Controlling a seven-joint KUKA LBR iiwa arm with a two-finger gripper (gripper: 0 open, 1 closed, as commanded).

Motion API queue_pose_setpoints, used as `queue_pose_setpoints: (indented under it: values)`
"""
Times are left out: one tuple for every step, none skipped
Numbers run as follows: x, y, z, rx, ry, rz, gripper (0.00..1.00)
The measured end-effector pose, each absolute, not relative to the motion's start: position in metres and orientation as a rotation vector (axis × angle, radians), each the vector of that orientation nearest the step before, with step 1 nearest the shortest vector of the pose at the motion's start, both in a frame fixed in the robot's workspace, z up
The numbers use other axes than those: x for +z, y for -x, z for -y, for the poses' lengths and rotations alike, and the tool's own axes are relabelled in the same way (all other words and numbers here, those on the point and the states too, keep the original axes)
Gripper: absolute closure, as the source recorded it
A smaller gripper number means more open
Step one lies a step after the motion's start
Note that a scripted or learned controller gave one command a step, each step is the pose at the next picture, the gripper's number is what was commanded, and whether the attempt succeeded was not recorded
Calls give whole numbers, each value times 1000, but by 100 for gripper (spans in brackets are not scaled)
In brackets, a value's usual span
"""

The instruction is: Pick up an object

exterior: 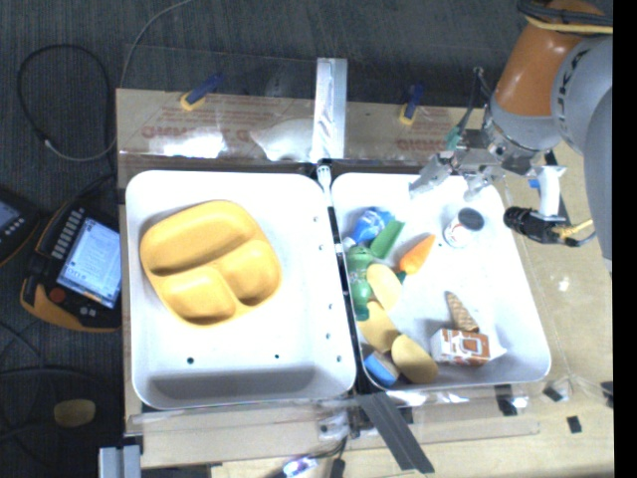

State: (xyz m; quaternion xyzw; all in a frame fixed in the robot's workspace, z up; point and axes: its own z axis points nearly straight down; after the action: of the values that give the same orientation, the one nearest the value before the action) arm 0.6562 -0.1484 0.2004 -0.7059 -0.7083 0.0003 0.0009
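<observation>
Glossy yellow plastic tray in a smooth, seemingly plastic white bin.

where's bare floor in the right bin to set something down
Bare floor in the right bin: the middle stretch between the carrot and the small carton, and along its right wall. Crowded: the left wall, where toy foods pile from the blue piece down to the yellow one.

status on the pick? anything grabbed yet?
Done: the arm is over the right bin's far corner, gripper above the bin floor. In hand: nothing visible between its fingers. Left: the whole grasp. The carrot, green bottle, small carton and the rest lie in the bin. The yellow divided tray lies in the left bin.
</observation>
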Motion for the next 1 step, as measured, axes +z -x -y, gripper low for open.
queue_pose_setpoints:
  values:
    - [95,-668,142,3,2027,2403,0]
